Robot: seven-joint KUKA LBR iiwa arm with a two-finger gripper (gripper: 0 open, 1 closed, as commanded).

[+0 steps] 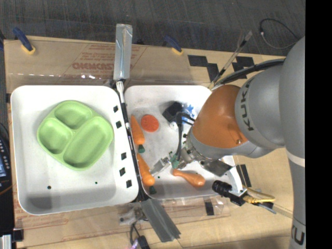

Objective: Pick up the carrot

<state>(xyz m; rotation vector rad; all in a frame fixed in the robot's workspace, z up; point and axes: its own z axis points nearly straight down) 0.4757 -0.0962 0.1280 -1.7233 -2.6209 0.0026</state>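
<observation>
A cardboard-covered bench (62,61) bears two shallow white bins side by side; the left bin (31,191) holds one green three-compartment plate (75,134); the right bin (150,95) holds the remaining items. Three orange carrot-like pieces are counted: one carrot (137,130) lying along the right bin's left wall, a second carrot (145,171) further down the same wall, and a third carrot (189,177) near the bin's lower edge, just beside the pincer (168,164). One small orange-red round piece (150,122) lies near the first carrot; one dark object (173,110) sits beyond it, its identity unclear. The pincer hangs low in the right bin; whether it is wide or narrow cannot be told; nothing is visibly held.
</observation>
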